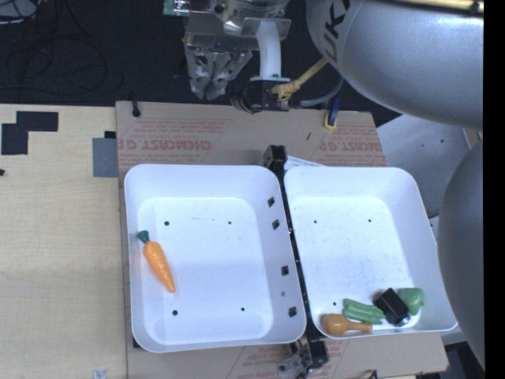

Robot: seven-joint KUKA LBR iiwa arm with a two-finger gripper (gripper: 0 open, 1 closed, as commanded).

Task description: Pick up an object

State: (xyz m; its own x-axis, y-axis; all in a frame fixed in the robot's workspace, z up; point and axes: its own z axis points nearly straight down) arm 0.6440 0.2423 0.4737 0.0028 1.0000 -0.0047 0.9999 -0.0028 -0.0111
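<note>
An orange toy carrot with a green top lies by the left wall of the left bin. In the near right corner of the right bin sit a green pod, a black block, a green rounded piece and a tan-orange gourd-shaped toy, all close together. My gripper hangs high beyond the far edge of the left bin, well away from every object. I see nothing in it.
A black divider with clips joins the two bins. Brown cardboard lies under them on the pale wooden bench. The big grey arm link fills the upper right, and cables lie at the back left.
</note>
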